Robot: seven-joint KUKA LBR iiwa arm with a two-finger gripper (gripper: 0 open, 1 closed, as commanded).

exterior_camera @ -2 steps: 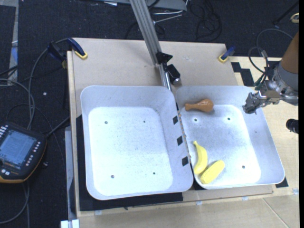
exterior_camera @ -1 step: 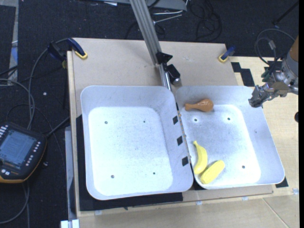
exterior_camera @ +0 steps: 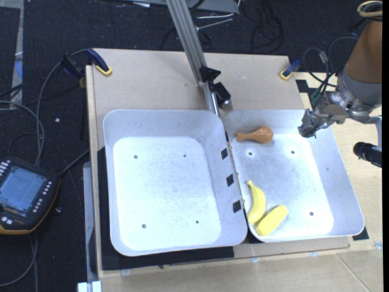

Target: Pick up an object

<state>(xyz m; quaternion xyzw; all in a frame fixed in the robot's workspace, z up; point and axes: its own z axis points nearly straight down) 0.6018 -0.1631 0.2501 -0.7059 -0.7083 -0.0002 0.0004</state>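
Wooden counter (exterior_camera: pixel 158 84): tool (exterior_camera: pixel 307 128), grip state unclear, hangs over right bin's (exterior_camera: pixel 322 163) far edge; descending there risks striking the rim, missing the drumstick (exterior_camera: pixel 255 135).

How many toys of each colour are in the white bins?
Yellow: 2, the curved yellow banana and the stubby yellow oblong piece
Brown: 1, the brown drumstick-shaped piece
Total: 3, all in the right white bin
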